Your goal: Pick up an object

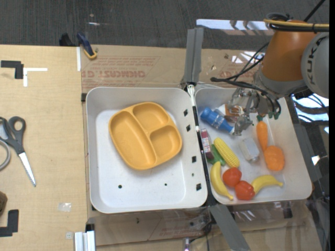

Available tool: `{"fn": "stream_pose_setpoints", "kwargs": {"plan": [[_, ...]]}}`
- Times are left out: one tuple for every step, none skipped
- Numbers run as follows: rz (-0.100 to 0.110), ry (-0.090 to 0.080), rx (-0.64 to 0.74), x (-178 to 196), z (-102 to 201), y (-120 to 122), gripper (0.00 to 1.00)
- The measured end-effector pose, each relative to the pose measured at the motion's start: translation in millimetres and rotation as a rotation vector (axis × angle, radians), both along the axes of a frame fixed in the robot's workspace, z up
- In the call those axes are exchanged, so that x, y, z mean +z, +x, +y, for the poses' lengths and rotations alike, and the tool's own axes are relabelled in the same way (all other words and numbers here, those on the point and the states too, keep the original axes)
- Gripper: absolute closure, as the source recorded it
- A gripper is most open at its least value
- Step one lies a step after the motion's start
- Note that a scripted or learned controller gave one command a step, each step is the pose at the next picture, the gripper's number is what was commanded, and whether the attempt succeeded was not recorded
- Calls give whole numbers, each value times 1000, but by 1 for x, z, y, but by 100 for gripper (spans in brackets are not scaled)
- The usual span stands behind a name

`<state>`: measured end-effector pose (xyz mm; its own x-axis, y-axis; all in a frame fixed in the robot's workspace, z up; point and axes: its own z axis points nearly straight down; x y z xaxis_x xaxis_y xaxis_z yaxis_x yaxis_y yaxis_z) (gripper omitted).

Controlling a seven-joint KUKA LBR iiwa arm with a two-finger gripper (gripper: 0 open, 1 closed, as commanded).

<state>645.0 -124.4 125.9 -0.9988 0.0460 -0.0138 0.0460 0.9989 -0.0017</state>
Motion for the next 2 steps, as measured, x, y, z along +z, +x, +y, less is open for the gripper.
{"fn": "stream_pose_setpoints", "kwargs": {"plan": [[-31, -3, 57, -12, -44, -7, 0], [-28, 1, -61, -13, -54, -6, 0]]}}
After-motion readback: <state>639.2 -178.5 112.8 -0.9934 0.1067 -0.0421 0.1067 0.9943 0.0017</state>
